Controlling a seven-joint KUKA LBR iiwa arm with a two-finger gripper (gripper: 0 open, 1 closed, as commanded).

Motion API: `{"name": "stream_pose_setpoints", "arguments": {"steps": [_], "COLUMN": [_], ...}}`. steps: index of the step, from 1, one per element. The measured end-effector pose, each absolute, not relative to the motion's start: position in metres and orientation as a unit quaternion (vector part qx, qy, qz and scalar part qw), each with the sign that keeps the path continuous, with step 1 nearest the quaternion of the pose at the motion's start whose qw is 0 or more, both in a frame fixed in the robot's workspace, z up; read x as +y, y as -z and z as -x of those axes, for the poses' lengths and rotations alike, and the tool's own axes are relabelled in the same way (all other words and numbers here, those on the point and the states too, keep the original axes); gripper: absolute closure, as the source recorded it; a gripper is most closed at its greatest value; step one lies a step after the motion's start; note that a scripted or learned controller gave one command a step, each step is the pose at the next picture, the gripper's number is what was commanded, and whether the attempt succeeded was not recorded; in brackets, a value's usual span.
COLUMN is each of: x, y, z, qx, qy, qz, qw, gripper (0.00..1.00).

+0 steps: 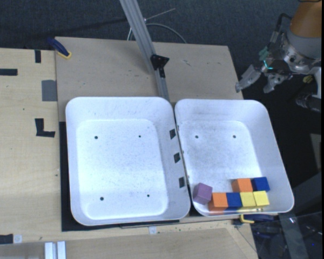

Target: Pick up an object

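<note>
six blocks (238, 195), row running left-right

White speckled bins (119, 117); purple (203, 192), orange (220, 199), blue (233, 199) and yellow blocks (248, 199); tan bench (21, 144).

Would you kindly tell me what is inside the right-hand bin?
The right-hand bin holds small blocks clustered at its near edge: a purple block, orange blocks, blue blocks and yellow blocks. Anything beneath them is hidden.
</note>
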State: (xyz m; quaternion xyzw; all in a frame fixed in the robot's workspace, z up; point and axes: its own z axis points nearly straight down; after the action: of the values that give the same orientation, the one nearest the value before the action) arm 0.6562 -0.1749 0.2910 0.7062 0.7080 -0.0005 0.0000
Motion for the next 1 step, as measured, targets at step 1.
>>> {"name": "stream_pose_setpoints", "arguments": {"steps": [1], "x": [-0.1632], "y": [-0.2046], "z": [-0.6806], "qx": [0.708], "qy": [0.0028], "qz": [-0.706], "qw": [-0.003], "gripper": [0.00]}}
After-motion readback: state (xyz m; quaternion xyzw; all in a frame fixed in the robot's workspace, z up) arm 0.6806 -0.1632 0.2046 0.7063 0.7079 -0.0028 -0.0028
